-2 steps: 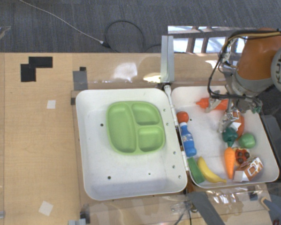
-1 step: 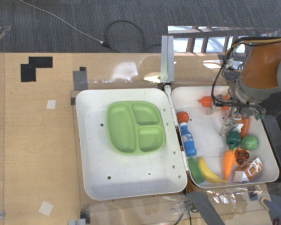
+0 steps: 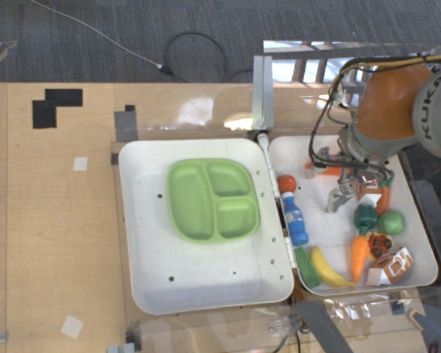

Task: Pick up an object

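A: What did you log, left to right?

B: You had the left bin (image 3: 149,286) holding a green divided plate (image 3: 212,200). The right bin (image 3: 424,261) held a blue bottle (image 3: 294,221), banana (image 3: 330,269), carrot (image 3: 358,255) and green pepper (image 3: 366,219).

A: And the gripper (image 3: 344,193)?

B: You saw it low in the right bin, just left of the pepper; fingers apart, nothing between them.
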### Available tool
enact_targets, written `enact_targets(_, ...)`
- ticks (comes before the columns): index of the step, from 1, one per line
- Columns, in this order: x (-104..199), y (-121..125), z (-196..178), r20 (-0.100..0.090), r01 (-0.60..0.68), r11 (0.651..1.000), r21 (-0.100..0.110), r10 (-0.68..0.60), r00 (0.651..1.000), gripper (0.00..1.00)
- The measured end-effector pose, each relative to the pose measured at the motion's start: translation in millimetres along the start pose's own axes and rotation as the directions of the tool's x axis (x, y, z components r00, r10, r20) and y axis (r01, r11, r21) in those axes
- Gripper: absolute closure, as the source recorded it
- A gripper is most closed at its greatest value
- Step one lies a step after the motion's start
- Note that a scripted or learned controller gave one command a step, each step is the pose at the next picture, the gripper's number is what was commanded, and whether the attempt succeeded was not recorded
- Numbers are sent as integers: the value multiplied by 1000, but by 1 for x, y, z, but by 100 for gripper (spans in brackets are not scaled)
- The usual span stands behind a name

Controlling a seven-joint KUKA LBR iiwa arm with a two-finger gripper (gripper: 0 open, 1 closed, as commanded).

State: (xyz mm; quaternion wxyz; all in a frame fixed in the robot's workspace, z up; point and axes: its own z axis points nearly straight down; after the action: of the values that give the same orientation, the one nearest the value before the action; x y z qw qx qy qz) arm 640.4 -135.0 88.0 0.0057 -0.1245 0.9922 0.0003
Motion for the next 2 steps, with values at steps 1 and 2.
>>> enact_targets(1, -35, 8, -1, 2, 57, 998, 4, -57, 998, 0)
enact_targets(2, 21, -60, 0, -2, 154, 988, 4, -154, 988, 0)
